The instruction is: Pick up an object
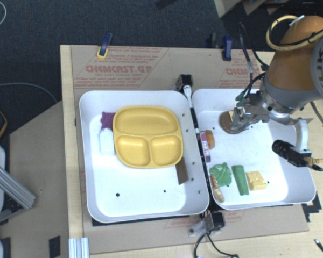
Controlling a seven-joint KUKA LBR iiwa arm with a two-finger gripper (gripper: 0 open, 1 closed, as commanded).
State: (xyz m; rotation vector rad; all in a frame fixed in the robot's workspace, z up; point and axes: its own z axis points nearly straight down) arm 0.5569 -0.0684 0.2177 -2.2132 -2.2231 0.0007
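Presently the gripper [238,120] sits low in the upper part of the right bin [290,195], right of centre in the frame, directly over or against a round brown object [226,122] whose left edge shows beside it. Whether the claw is open or closed, and whether it has hold of anything, cannot be told from this angle.

The brown disc is judged the likeliest target: it lies immediately left of the claw, touching or nearly so, and being round it offers no long axis to align with.

Other candidates lie toward the bottom of the frame: a green leafy piece [221,173], a green cylinder [239,179] standing roughly up-and-down in the frame, and a yellow block [257,180].

The yellow divided tray [148,135] occupies the left bin [97,192].
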